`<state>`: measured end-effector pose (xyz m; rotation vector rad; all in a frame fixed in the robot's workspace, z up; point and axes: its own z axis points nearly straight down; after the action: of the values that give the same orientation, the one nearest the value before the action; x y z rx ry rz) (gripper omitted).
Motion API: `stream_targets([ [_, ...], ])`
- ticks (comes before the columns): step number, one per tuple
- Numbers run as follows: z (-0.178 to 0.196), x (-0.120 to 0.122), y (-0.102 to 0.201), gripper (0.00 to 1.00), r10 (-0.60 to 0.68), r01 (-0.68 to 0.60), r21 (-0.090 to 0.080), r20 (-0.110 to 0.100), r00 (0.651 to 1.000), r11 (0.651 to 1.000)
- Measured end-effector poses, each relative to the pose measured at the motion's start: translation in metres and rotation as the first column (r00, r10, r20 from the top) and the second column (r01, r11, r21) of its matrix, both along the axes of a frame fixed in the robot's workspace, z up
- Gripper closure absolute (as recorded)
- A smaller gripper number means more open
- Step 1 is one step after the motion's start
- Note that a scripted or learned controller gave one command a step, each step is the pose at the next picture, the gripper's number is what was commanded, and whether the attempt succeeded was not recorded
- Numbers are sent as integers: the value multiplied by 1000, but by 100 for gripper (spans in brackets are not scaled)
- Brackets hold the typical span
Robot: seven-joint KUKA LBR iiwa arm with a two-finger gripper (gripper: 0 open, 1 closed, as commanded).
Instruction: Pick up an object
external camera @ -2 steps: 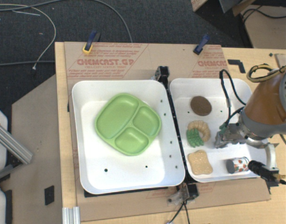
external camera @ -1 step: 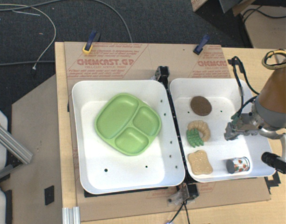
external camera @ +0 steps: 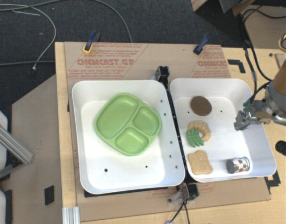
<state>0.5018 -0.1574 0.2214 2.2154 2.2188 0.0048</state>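
A cardboard-topped bench (external camera: pixel 133 55) on dark carpet holds two white bins. My gripper (external camera: pixel 242 121) hovers at the right bin's (external camera: pixel 218 85) right edge, carrying nothing. I'm in the approach; next I must descend onto the can (external camera: pixel 238 165), lower right.

Grey arm (external camera: pixel 279 94) with a dark metal hand (external camera: pixel 241 121), green-tinged at its base

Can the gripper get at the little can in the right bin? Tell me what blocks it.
Probably yes. The gripper hangs over the right bin near its right wall, and the small can lies on its side below it, apart from the other objects.
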Motion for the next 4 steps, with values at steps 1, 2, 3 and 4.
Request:
stream_targets([
  [1,52,-2,10,100,1,-1,1,0,1000,1000],
  [2,38,1,56,100,2,-2,5,-9,1000,1000],
  [3,40,11,101,100,3,-3,3,-6,1000,1000],
  [4,41,22,152,100,5,-5,4,-5,1000,1000],
])
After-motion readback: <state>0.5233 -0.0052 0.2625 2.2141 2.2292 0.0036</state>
